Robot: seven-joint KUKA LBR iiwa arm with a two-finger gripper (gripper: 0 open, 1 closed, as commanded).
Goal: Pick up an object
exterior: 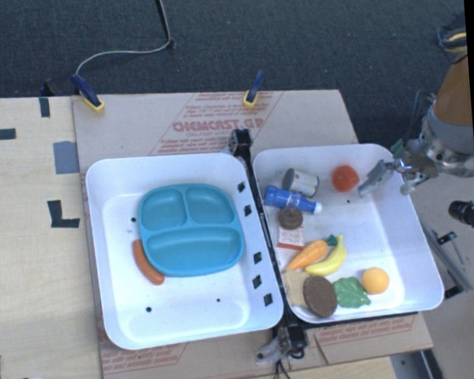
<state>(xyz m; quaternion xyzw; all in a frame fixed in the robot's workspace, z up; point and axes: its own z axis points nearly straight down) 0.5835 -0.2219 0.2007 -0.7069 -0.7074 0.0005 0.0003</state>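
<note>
My jaws [380, 175] hang over the right edge of the right bin [402, 212], reaching in from the right, and from this slant I cannot tell how wide they stand; nothing shows between them. The nearest thing to me is the small red-orange ball [345, 178], lying just to the left of my tip in the bin's upper part, apart from me. Further left lie a blue bottle [287, 198] and a white and grey cup [300, 180] on its side, with a brown round piece [291, 218] below them. Toward the bin's near end sit a carrot [307, 254] and a banana [334, 255] touching each other, then a dark brown oval [319, 295], a green vegetable [351, 292] and an orange [376, 281]. The left bin [110, 235] holds a blue divided plate [191, 229] with a sausage [147, 263] beside its left rim.
</note>
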